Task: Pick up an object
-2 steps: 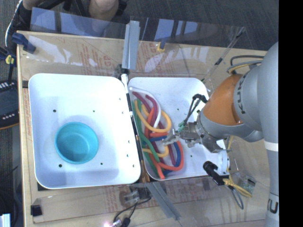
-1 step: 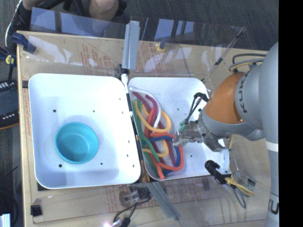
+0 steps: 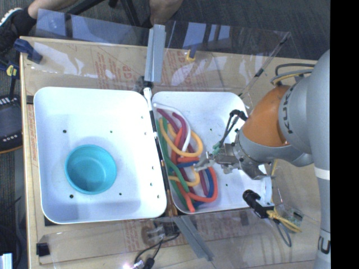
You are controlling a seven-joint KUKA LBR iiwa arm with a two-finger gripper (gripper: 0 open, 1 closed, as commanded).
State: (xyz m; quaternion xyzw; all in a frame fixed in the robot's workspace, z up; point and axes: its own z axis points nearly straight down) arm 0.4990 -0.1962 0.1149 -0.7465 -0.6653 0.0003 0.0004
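My gripper hovers low over the tangled red, yellow, green and blue rubber tubes in the right white bin, positioned for grasping; I cannot tell its opening.

Dark carpet (chair legs above)

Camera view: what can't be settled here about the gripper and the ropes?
- Gripper: too small and blurred to tell its state or whether it touches the ropes.
- Ropes: tangled and overlapping; their count is unclear.
- Right bin: the arm covers its right side.
- Arm: cut off by the camera view's right edge.
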